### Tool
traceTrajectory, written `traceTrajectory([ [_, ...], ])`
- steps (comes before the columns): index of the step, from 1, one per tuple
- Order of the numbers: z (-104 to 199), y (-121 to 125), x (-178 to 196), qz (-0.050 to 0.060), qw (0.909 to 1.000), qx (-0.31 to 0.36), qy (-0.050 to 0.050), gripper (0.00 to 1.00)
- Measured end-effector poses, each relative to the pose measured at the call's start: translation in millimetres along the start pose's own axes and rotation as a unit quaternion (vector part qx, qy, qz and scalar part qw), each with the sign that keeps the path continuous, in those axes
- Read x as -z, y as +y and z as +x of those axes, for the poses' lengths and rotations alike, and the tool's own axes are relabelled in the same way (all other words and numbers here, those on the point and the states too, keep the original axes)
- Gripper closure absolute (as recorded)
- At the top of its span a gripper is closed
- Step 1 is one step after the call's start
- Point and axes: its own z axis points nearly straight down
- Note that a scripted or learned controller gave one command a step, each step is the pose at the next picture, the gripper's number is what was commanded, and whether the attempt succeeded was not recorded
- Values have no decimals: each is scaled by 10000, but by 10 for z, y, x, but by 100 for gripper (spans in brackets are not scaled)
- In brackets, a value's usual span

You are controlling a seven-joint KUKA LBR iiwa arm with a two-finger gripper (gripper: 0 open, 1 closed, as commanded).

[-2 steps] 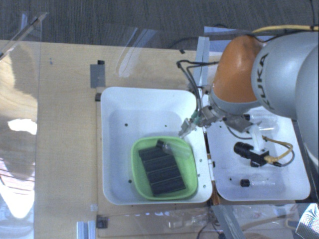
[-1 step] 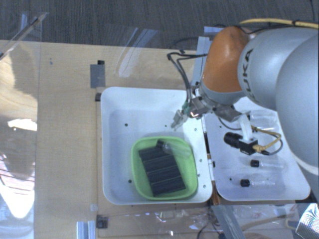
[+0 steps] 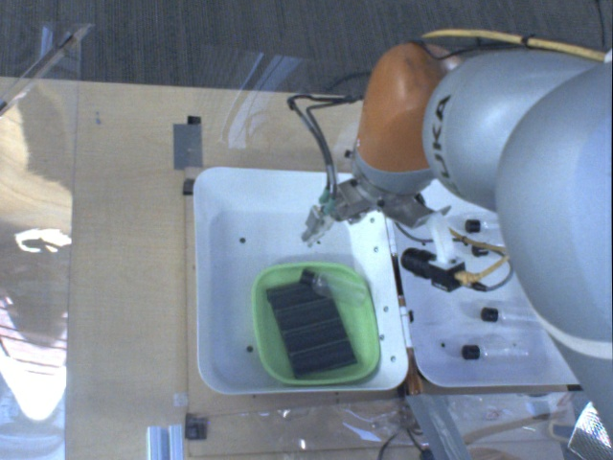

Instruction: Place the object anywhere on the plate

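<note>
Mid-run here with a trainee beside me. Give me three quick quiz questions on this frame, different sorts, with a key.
1. True or false: the dark ridged object lies on the green plate.
2. Which bin holds the plate: A left bin, B right bin?
3. Fill in: the gripper sits above the plate's ___ edge in the picture.

Key: 1 true; 2 A; 3 upper.
</note>
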Motion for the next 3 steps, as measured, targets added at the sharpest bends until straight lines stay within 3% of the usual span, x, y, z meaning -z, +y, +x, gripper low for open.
traceTrajectory([
  [1,431,172,255,-9,10000,-94,-1,0],
  [2,439,193,372,-45,10000,-57,-10,100],
  [3,441,193,371,-42,10000,-55,-10,0],
])
